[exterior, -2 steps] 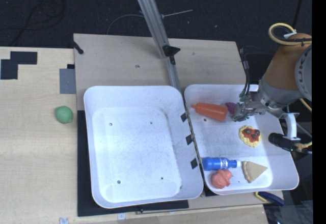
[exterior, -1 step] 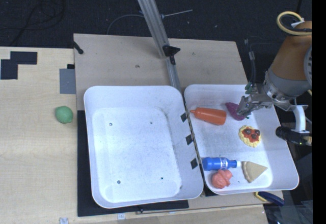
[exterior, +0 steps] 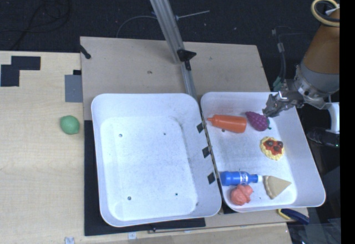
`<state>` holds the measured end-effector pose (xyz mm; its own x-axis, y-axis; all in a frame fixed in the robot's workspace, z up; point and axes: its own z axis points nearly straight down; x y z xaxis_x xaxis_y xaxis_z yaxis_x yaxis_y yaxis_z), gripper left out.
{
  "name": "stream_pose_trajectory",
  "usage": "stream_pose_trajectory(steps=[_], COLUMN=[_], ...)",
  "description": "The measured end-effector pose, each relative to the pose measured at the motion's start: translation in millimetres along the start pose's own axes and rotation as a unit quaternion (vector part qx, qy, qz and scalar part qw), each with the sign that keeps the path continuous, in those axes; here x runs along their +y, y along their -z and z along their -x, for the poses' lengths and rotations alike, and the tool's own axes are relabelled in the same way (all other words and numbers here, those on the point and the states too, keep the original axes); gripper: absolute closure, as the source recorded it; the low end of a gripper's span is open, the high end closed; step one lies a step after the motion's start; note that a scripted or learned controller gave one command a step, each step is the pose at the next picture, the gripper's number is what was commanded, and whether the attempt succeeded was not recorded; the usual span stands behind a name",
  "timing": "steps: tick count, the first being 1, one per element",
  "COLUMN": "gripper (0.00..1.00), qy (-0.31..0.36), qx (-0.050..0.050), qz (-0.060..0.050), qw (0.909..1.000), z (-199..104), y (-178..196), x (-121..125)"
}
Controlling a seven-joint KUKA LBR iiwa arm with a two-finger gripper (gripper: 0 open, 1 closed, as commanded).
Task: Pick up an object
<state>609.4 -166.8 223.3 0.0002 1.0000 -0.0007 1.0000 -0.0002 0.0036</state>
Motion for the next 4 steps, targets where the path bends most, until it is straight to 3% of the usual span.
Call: stream_pose_trajectory(steps=[1,2,4], gripper=[1.00,1.00,1.00], qy=[0.000,0.002,0.002], qx=[0.000,0.001,0.001], qz=[0.001,-0.002,-0.003], qw=[1.0000,1.0000,1.0000], z=[0,-51,-153], y=[63,60,19], x=[-1,-5,-3])
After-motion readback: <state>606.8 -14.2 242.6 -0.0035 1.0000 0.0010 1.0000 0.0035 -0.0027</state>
